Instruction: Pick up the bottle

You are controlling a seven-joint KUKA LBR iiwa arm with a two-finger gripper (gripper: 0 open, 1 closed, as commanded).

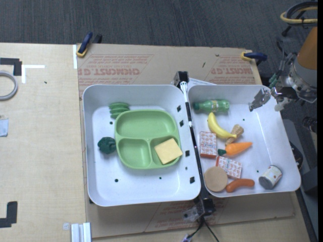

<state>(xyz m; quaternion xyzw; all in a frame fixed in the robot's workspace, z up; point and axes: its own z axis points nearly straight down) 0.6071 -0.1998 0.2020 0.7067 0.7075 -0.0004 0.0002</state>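
Note:
The bottle is green with a pale label and lies on its side at the back of the right bin, near the divider between the bins. My gripper hangs over the back right part of that bin, about a hand's width to the right of the bottle and apart from it. Nothing is seen held in it. The arm's orange band is at the right edge of the view.
The right bin also holds a banana, a carrot, two snack packets, a tan disc, a sausage and a small can. The left bin holds a green divided tray with a yellow block.

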